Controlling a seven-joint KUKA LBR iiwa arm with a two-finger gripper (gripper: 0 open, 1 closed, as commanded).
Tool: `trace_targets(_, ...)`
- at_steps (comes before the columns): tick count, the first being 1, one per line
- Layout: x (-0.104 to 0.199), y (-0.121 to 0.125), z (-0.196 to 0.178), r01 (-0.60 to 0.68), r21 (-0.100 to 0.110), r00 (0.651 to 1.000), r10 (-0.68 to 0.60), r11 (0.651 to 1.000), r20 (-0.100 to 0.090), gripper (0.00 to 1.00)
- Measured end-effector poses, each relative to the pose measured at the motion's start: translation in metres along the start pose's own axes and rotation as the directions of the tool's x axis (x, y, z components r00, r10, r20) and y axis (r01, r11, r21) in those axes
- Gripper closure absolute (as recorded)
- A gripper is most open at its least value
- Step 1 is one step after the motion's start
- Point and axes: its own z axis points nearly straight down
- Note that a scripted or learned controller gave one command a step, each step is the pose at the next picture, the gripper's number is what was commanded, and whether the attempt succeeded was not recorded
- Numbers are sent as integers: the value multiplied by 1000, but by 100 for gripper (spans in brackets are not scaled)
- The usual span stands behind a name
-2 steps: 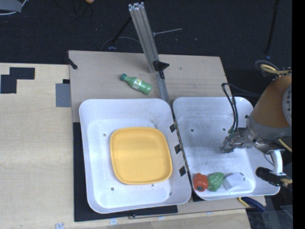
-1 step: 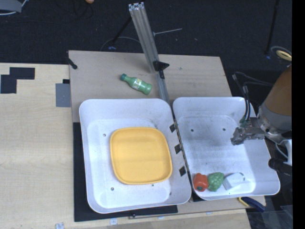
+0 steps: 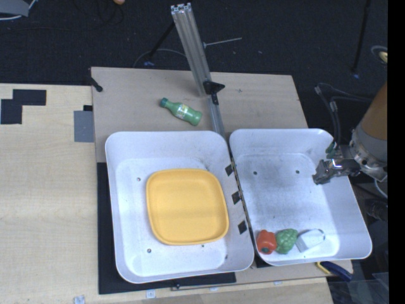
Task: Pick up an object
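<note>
The right bin (image 3: 285,189) holds three small objects along its front edge: a red-orange piece (image 3: 266,241), a green bumpy piece (image 3: 286,240) and a white piece (image 3: 310,239). A yellow square plate (image 3: 186,205) lies in the left bin (image 3: 126,170). My gripper (image 3: 324,171) hangs over the right side of the right bin, well behind the three small objects. Nothing shows between its fingers.
A green bottle (image 3: 181,111) lies on its side on the bench behind the left bin. A slanted metal rail (image 3: 195,46) rises behind the gap between the bins. The arm's wrist (image 3: 373,138) stands at the right edge.
</note>
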Motion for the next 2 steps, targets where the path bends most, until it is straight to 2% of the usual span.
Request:
trace_targets(1, -1, 1, -45, 0, 0, 1000, 0, 1000, 0, 100)
trace_targets(2, 56, -1, -52, 4, 3, 1000, -4, 1000, -2, 100)
